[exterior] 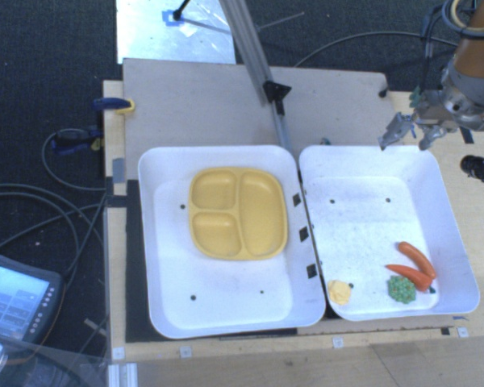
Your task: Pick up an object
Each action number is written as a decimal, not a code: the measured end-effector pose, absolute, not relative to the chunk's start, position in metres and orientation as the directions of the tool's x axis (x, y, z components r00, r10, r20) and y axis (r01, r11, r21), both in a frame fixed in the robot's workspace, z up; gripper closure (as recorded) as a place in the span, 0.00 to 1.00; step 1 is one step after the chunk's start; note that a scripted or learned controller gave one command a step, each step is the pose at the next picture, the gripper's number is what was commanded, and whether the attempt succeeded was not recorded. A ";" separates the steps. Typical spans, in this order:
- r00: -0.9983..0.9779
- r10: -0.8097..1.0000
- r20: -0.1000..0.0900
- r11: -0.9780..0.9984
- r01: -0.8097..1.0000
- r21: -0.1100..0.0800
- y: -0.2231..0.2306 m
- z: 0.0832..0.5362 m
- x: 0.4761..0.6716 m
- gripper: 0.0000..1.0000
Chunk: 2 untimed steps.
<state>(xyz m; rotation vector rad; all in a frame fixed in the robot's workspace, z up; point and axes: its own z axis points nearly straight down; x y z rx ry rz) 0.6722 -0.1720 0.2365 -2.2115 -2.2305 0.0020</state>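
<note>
The arm (477, 47) reaches in from the right, grey with its orange band just above the wrist, and its claw (410, 133) hangs over the far rim of the right bin (448, 208), fingers spread wide with nothing between them.

Down in the near right corner of that bin sits a little cluster of toy food: two orange carrots, the upper carrot (417, 259) lying slantwise and the lower carrot (409, 276) just beside it, nearly touching. A green broccoli piece (401, 289) rests against the lower carrot's near side. A pale yellow lump (340, 292), hard to make out, lies a little to the left along the near wall. All of these are well apart from the claw.

The left bin (157, 297) holds a yellow divided plate (238, 214) with three compartments, set toward the far middle of the bin.

On the worktop (194, 103), a grey metal pole (254, 47) slants down toward the seam between the bins. A teach pendant (16, 301) lies on the floor at the near left, among cables.
</note>
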 end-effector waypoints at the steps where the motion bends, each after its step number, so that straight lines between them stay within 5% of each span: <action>1: -0.009 1.000 -0.001 0.009 1.000 -0.002 -0.173 0.194 0.677 0.00; 2: -0.002 1.000 0.000 0.002 1.000 -0.003 -0.176 0.134 0.670 0.00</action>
